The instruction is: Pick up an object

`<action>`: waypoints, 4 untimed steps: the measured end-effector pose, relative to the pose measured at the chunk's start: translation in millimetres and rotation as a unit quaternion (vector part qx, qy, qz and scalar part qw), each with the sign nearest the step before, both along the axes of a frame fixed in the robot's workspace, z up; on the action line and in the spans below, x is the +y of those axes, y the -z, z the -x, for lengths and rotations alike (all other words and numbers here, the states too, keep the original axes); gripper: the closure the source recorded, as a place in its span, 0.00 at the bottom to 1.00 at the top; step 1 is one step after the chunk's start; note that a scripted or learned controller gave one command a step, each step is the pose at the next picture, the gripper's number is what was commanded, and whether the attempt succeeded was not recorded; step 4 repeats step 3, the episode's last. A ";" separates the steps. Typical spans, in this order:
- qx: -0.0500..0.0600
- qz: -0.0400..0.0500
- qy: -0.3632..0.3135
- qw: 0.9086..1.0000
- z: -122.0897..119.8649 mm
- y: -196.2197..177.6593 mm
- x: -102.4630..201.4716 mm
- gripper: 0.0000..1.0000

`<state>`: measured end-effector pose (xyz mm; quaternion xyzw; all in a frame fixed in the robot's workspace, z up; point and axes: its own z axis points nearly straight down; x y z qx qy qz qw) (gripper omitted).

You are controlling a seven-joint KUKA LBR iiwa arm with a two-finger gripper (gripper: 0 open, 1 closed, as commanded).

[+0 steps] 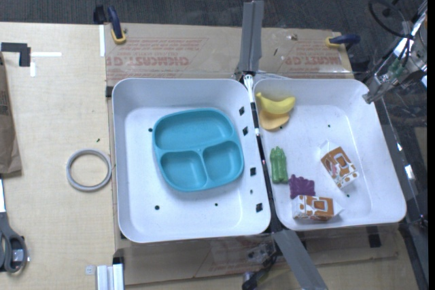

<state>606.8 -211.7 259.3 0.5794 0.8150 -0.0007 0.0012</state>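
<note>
The right bin [378, 139] holds several small items. A yellow banana [276, 103] lies at its far left corner, on top of an orange-yellow piece [274, 122]. A green toy [279, 165] sits by the bin's left wall, with a purple toy [302, 185] just right of it. An orange-and-white carton [339, 167] lies tilted near the middle right. A second orange-and-white box [315, 208] rests at the near edge. In the left bin [129, 200] lies a blue divided plate [198, 149].
On the bench left of the bins are a grey tape ring [89, 169], scissors [11, 249] and a brown bag [7, 125]. A grey metal post [252, 37] stands behind the seam between the bins. Cables and brackets [401, 54] crowd the far right.
</note>
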 end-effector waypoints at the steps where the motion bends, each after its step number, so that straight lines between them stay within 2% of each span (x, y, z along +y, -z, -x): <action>1: 0.001 -0.001 -0.027 1.000 -52.4 93.0 52.1 1.00; 2: 0.000 0.000 -0.027 1.000 -52.6 92.6 51.8 0.00; 3: 0.000 0.000 -0.061 0.998 17.7 106.3 -0.3 0.00; 4: 0.000 0.000 -0.061 0.998 17.7 106.3 -0.3 0.00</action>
